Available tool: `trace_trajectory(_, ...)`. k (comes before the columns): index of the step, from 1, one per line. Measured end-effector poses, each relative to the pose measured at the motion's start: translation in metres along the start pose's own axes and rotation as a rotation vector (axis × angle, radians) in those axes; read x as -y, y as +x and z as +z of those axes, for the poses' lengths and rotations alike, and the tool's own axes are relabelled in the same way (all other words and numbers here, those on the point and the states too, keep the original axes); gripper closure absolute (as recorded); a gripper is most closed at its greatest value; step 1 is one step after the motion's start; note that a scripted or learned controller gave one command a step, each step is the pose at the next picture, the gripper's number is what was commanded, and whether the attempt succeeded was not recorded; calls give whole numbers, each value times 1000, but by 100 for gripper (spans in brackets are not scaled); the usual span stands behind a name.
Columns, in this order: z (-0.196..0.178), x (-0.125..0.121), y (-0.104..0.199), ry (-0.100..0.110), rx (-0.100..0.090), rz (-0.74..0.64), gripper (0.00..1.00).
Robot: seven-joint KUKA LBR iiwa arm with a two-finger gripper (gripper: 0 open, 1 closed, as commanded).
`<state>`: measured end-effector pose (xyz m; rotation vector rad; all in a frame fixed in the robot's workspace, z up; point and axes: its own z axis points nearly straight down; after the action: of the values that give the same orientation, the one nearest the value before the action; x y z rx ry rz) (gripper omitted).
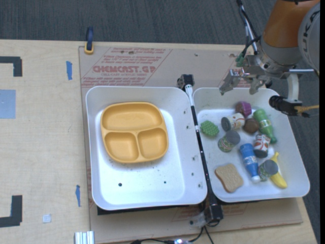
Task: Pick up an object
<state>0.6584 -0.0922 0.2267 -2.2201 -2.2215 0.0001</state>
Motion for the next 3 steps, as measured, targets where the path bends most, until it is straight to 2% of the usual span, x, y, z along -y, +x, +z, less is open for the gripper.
trace_trajectory(1,122,39,-8,-3,1,0,0)
trace_trajectory(2,140,61,0,-5,1,1,0)
trace_trajectory(3,128,59,0,-11,3,2,100)
